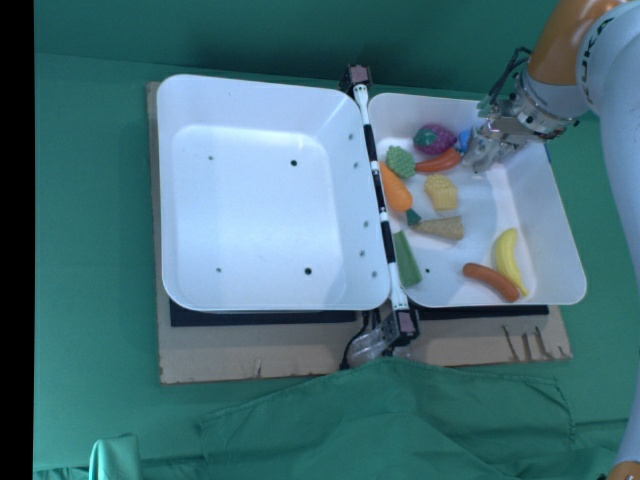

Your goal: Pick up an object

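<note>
The right bin (560, 218) holds several toy foods. A purple and pink berry (434, 137) lies at the back with a red-orange pepper (438, 162) beside it and a green piece (401, 160) to their left. An orange carrot (396, 190) rests against the divider. A yellow corn piece (441, 192), a tan wedge (441, 228), a green cucumber (407, 259), a red sausage (490, 281) and a yellow banana (510, 257) lie nearer the front. My gripper (484, 151) hangs low over the bin's back right part, just right of the berry and pepper, next to a small blue item (464, 139).
The left bin (200, 108) stands beside the right one, separated by a black and white divider bar (378, 188). Both rest on a cardboard sheet (250, 353). Green cloth (380, 418) is bunched at the front.
</note>
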### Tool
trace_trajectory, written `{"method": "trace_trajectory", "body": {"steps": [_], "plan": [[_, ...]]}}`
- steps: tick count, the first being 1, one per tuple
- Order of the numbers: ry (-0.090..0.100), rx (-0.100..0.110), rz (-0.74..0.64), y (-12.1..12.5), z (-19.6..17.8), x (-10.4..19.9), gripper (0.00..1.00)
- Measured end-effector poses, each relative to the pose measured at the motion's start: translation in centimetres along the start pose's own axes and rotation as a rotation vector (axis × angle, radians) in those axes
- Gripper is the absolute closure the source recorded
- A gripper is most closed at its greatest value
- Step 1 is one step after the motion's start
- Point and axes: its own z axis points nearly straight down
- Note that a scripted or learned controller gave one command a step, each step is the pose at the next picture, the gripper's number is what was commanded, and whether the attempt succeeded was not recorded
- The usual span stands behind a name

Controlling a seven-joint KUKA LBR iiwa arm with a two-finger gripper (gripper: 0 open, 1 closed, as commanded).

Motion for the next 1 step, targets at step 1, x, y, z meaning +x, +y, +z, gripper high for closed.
{"method": "trace_trajectory", "body": {"steps": [1], "plan": [[0.006, 0.042, 0.001, 1.42, 0.16, -0.23, 1.0]]}}
